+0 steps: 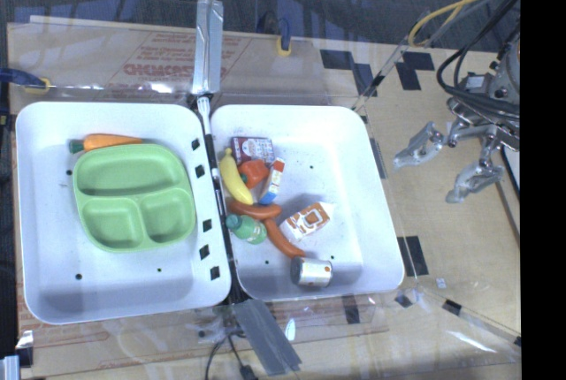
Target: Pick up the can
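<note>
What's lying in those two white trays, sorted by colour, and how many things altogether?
Green: 2, divided plate and small bottle
Orange: 3, carrot, two sausage-like pieces
Yellow: 1, banana
Silver: 1, can
Mixed colours: 3, small packages
Total: 10

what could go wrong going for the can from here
The can lies on its side by the right bin's near wall, so it may roll, or the wall may block a finger. A sausage lies right next to it and could get knocked. The open end effector starts outside the bin.
</note>
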